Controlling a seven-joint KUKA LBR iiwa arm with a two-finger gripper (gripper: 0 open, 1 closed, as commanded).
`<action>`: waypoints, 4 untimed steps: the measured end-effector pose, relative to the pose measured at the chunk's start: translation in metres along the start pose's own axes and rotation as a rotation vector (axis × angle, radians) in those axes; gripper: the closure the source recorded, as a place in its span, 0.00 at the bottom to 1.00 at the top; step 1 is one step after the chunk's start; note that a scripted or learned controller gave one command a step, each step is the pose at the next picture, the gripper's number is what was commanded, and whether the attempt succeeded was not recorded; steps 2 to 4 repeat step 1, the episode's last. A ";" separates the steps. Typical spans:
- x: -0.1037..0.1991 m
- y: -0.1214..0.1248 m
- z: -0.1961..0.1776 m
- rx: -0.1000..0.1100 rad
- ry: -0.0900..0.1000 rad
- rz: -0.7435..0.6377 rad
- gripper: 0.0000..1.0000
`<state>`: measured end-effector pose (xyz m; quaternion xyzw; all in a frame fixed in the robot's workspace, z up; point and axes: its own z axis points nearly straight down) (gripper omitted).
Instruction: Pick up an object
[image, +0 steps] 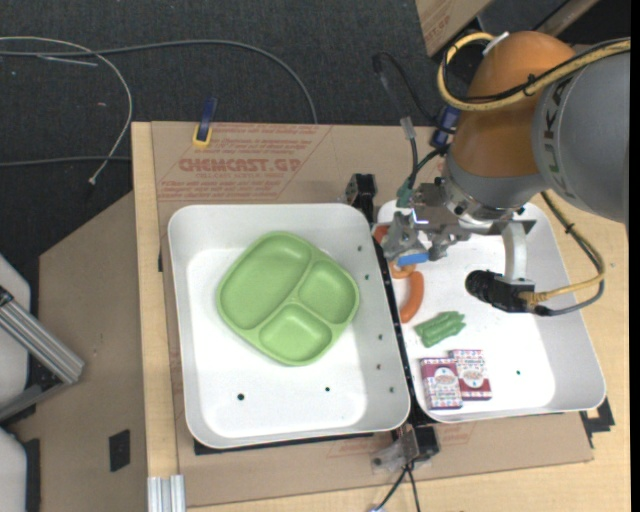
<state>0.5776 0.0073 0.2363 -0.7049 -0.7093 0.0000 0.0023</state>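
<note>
Hovering low over the right bin (560, 385), claw (408, 250) is sitting right above the orange sausage-shaped toy (410, 292); grip state unclear. Green toy (441, 327) lying just beyond it, card packet (455, 380) further out.

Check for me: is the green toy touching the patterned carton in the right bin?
Apart. In the camera view, the green toy lies above the patterned carton, with a strip of bare white bin floor plainly showing between them.
</note>
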 end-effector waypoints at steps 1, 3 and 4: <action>0.048 -0.021 0.017 0.002 0.000 0.001 1.00; 0.048 -0.021 0.017 0.002 0.000 0.001 1.00; 0.048 -0.021 0.017 0.002 0.000 0.001 1.00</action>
